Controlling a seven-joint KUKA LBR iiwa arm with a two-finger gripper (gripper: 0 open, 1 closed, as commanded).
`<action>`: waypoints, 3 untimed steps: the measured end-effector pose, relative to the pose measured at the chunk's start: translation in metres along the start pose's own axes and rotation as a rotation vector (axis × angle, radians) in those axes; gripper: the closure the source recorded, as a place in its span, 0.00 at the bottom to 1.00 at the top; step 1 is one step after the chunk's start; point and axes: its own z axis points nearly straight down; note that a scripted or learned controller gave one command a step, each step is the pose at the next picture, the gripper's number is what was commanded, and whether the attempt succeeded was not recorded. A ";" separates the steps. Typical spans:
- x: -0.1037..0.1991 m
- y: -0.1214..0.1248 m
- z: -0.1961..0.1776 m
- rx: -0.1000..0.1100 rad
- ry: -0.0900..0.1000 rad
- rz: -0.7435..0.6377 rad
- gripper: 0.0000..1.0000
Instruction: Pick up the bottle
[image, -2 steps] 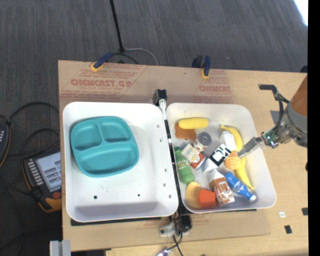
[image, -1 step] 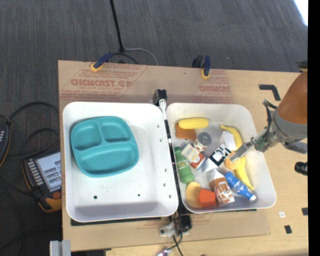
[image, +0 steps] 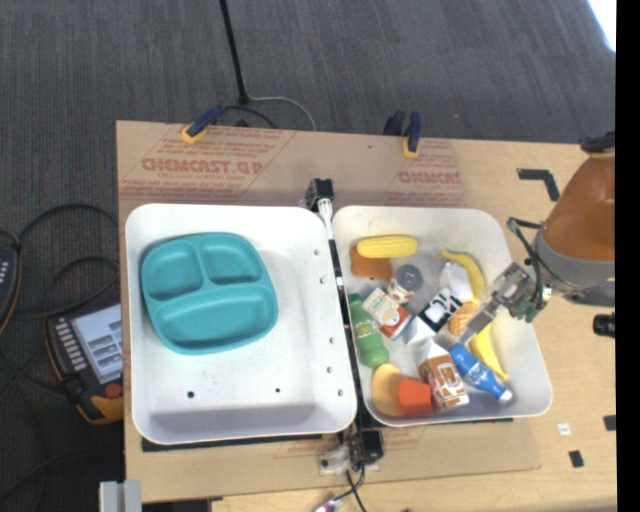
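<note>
From the overhead camera, you'll find the blue plastic bottle with a white cap and red label (image: 481, 373) lying on its side in the right white bin (image: 492, 225), toward its near-right corner. The two-finger gripper (image: 516, 293) hovers just beyond it, near the bin's right wall; whether it's apart or together, I cannot tell. Come down across the bottle's body (not the cap). Count one bottle, two yellow plastic bananas (image: 465, 271), and one teal divided plate (image: 208, 290) in the left bin.
</note>
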 end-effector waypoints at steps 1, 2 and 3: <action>-0.007 0.006 0.031 -0.001 0.000 0.106 0.00; 0.005 0.034 0.040 -0.002 -0.009 0.101 0.00; -0.001 0.005 0.040 -0.007 -0.016 -0.181 0.00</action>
